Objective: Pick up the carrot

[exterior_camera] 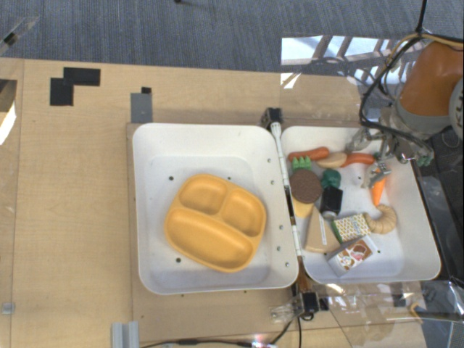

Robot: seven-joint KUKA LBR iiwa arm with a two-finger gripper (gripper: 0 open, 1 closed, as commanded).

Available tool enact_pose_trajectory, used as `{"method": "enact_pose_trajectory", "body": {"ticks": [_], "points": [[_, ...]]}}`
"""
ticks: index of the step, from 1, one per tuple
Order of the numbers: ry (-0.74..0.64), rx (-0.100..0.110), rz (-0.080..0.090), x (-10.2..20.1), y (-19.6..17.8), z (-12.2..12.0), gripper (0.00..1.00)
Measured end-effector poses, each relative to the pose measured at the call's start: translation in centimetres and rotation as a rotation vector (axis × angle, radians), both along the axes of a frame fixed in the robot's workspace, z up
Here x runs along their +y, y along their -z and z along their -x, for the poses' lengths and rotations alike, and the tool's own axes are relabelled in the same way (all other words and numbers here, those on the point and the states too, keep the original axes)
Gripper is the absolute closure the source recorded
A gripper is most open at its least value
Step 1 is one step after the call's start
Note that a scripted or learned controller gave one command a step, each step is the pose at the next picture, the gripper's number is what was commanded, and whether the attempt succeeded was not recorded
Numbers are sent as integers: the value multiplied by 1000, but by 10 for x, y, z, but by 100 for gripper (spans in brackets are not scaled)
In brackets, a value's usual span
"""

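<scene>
The gripper (382, 167) is hanging just above the carrot (378, 188) in the right bin (424, 230). Whether it is clenched or released, I cannot tell; the croissant (382, 221) is lying just below the carrot

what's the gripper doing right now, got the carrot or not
Gripper: over the right bin, just above the carrot; open or shut cannot be told, and no hold on the carrot is visible.

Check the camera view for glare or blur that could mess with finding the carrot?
Camera view: bright window reflection on the bench behind the right bin; glare also along the front edge. The carrot is small and soft-edged, just below the tool, itself slightly blurred. The yellow tray is evenly lit.
</scene>
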State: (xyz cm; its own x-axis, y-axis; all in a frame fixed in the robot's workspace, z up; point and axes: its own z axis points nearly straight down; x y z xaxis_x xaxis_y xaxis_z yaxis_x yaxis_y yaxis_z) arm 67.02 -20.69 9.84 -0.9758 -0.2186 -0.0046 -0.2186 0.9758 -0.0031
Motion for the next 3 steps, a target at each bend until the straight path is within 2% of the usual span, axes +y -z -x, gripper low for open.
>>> {"method": "enact_pose_trajectory", "body": {"ticks": [1, 2, 3], "points": [[16, -7, -1, 1, 9, 78, 0], [199, -10, 0, 1, 9, 83, 0], [8, -11, 0, 2, 9, 88, 0]]}}
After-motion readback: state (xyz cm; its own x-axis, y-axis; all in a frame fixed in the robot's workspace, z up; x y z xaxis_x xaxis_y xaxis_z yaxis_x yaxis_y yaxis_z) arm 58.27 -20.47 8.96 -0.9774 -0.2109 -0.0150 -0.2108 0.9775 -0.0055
